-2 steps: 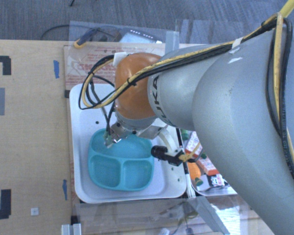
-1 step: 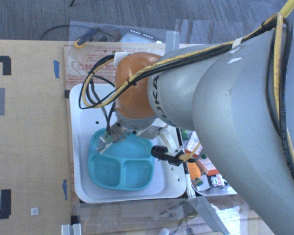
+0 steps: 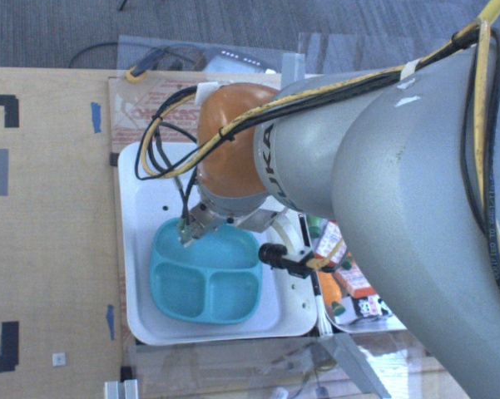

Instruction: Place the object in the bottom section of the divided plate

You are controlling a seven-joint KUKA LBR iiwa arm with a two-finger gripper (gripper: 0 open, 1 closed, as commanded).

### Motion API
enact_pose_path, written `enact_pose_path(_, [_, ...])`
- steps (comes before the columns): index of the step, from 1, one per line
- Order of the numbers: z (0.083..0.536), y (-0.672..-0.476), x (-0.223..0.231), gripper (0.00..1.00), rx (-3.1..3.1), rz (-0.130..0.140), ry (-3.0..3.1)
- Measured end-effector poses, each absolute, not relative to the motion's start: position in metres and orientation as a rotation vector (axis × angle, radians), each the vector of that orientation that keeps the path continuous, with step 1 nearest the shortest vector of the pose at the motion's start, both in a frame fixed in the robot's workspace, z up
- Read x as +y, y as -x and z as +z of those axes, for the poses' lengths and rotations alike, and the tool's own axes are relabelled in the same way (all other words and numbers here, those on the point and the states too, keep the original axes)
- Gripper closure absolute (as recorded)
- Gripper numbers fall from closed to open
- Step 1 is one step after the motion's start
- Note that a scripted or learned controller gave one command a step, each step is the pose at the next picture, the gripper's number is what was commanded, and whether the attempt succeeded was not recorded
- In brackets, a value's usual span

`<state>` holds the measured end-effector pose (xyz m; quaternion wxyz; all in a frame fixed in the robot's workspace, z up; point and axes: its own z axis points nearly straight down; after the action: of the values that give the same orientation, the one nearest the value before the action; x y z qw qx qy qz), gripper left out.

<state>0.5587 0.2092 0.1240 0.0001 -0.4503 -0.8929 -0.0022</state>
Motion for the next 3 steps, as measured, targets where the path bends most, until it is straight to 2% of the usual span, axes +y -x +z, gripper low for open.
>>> enact_pose_path(1, [0.158, -0.517, 0.152, 1.00, -2.776, 0.000, 1.467])
enact_pose_path(2, [0.157, -0.482, 0.209, 1.00, -2.927, 0.000, 1.136])
enact_pose_path(3, [0.157, -0.482, 0.208, 0.00, -2.926, 0.000, 1.138])
